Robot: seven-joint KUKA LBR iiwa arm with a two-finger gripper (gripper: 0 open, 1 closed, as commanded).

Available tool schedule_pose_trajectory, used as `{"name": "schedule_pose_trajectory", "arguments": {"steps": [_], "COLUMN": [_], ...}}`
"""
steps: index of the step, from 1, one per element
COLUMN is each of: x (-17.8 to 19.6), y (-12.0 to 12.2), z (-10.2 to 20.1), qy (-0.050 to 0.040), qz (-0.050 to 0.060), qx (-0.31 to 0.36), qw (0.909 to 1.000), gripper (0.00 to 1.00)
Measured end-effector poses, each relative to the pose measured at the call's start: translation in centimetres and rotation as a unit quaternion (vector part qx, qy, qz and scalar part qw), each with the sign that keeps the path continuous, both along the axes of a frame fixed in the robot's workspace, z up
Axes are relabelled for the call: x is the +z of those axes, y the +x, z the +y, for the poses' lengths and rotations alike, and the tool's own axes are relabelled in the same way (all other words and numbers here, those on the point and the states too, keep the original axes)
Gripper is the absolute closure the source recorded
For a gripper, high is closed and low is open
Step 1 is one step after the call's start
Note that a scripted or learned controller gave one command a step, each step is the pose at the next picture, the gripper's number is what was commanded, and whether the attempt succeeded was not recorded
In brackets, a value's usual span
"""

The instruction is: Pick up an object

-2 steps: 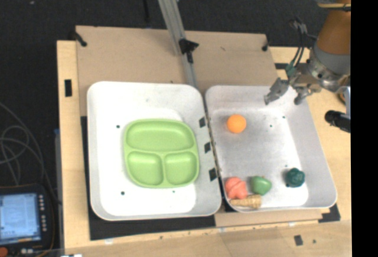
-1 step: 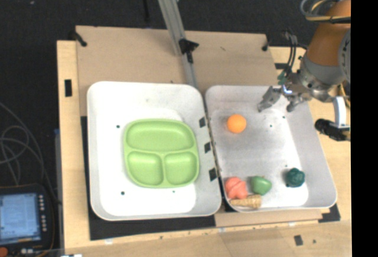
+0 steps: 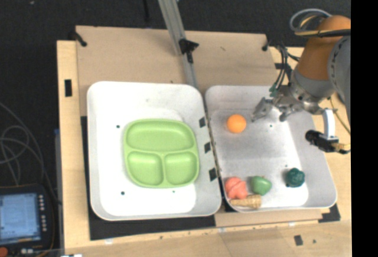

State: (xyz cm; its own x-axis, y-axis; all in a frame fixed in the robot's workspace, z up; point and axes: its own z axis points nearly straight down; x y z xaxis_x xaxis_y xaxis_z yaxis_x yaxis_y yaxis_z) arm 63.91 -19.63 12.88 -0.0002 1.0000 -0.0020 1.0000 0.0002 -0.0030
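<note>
The gripper (image 3: pixel 273 109) hangs spread and empty over the right bin (image 3: pixel 307 191) near its far edge — likely lining up on the orange ball (image 3: pixel 236 124), just beside it toward the bin's left edge

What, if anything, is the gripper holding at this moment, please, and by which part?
Nothing: the gripper hangs open over the right bin, apart from the orange ball.
</note>
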Motion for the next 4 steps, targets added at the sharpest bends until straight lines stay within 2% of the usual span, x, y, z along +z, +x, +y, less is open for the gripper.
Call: {"name": "schedule_pose_trajectory", "arguments": {"steps": [1,2,4], "x": [1.5,6.2,16.2], "y": [0.2,1.0,1.2], "z": [-0.1,0.0,-0.6], "qy": [-0.0008,-0.0001,-0.0006], "qz": [-0.004,-0.005,-0.006], "qx": [0.0,0.001,0.002], "qw": [1.0,1.0,1.0], "gripper": [1.0,1.0,1.0]}}
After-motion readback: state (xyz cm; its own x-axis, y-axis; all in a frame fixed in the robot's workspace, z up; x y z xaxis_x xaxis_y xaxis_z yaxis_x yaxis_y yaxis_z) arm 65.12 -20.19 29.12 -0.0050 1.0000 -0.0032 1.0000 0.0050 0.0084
